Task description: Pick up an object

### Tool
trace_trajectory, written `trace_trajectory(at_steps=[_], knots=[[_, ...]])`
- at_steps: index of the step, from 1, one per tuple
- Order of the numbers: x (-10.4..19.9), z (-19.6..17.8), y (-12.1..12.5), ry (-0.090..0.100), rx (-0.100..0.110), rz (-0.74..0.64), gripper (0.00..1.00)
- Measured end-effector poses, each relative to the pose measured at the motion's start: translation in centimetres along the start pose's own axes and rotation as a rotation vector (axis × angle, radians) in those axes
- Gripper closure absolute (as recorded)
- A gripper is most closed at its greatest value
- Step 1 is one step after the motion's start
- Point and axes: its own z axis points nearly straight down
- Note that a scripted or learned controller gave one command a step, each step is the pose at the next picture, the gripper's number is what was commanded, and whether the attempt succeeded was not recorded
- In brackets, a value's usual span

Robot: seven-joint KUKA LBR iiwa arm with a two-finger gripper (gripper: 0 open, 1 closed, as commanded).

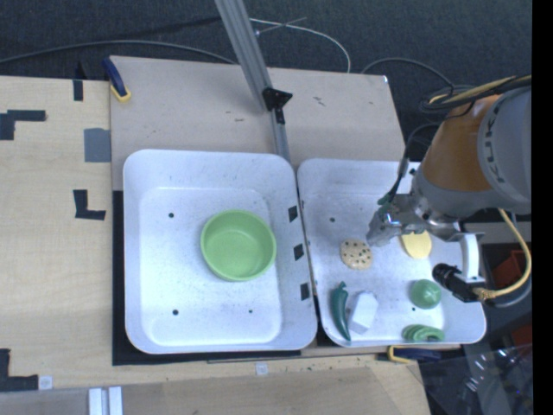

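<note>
Gripper (pixel 380 226) hangs low over the right bin (pixel 324 188), at about three o'clock from the green bowl (pixel 238 245) in the left bin (pixel 147 180); whether it is spread or pressed together we cannot tell, and we see nothing held. The speckled cookie (pixel 355 254) lies just at its seven o'clock; a yellow piece (pixel 417 245) sits at its four o'clock; further toward six we find a green ball (pixel 424 294), a green pepper (pixel 339 309), a white block (pixel 364 311) and a green ring (pixel 422 334).
</note>
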Motion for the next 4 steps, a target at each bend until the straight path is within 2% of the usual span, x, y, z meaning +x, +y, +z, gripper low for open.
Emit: trace_trajectory(at_steps=[2, 4], knots=[[0.1, -8.8, -0.7, -0.001, -0.001, 0.001, 1.00], [10.5, -9.5, -0.4, 0.002, 0.003, -0.005, 1.00]])
